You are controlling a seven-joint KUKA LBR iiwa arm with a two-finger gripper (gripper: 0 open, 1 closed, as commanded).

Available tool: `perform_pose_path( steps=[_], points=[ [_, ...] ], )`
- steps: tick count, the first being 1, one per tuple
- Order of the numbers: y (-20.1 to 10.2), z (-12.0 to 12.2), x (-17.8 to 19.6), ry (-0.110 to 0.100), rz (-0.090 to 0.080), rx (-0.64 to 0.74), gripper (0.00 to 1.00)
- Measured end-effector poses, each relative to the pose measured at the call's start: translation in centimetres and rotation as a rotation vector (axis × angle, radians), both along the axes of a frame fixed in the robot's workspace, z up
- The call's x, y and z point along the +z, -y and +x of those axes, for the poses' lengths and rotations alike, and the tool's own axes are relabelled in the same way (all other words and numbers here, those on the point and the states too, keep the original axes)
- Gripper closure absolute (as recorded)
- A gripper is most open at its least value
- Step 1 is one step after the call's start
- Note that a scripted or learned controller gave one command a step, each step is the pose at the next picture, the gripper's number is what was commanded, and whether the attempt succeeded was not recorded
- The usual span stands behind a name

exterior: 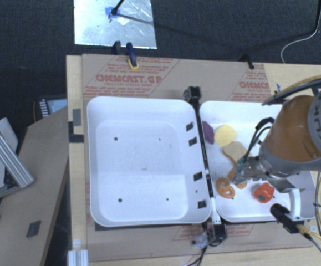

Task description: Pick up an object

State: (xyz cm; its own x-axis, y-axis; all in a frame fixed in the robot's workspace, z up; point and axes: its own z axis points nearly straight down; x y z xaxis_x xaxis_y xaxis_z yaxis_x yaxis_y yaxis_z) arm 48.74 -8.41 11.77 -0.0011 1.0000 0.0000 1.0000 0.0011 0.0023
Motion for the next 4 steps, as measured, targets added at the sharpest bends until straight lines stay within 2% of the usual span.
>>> perform_pose_path(
  steps=[1, 2, 3, 4],
  points=[
    [-6.7, 5.1, 7.1, 0.009, 0.002, 0.012, 1.0],
    [-7.2, 6.6, 17.9, 0.012, 0.0, 0.006, 1.0],
    [-13.7, 4.0, 22.2, 0.004, 0.003, 0.01, 1.0],
    [-19.3, 2.1, 27.1, 0.005, 0.004, 0.01, 1.0]
  ],
)
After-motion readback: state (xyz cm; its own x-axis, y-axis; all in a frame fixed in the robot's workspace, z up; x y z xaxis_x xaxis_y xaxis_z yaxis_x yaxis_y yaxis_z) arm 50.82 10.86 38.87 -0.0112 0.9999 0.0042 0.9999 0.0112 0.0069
